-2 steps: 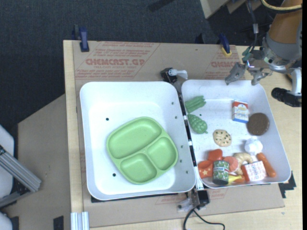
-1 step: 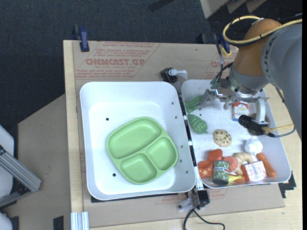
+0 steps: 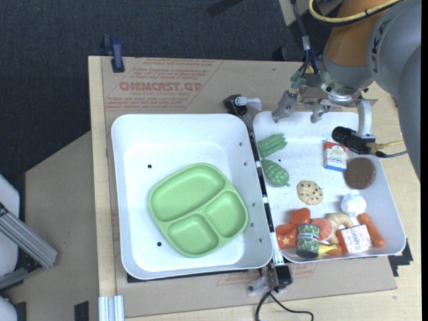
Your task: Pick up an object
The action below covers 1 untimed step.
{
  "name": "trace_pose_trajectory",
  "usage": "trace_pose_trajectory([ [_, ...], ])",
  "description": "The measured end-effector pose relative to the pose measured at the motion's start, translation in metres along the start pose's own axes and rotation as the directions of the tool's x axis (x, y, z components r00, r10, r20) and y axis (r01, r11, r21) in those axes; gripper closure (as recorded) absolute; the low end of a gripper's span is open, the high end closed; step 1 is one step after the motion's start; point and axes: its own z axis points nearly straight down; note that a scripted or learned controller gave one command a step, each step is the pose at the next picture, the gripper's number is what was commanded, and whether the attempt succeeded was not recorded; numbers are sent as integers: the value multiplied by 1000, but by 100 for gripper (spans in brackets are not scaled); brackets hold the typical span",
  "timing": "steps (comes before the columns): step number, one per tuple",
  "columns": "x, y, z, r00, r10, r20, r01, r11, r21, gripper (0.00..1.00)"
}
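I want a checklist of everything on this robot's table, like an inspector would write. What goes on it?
Surface: brown board with red printing, bearing two shallow white bins.
Job's things: right white bin holds toy food: green leafy pieces, a round chocolate-chip cookie, a brown round disc, a small red-and-white carton, a dark green can.
Clutter: left white bin holds a green three-compartment plate.
Grippers: two-finger gripper above the right bin's far edge, holding nothing.
Cables: black cable at the near edge.
Surroundings: dark carpet.
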Motion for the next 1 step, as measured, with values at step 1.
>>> trace_pose_trajectory([
  [1, 16, 2, 6, 1000, 3, 1, -3, 1000, 8, 0],
])
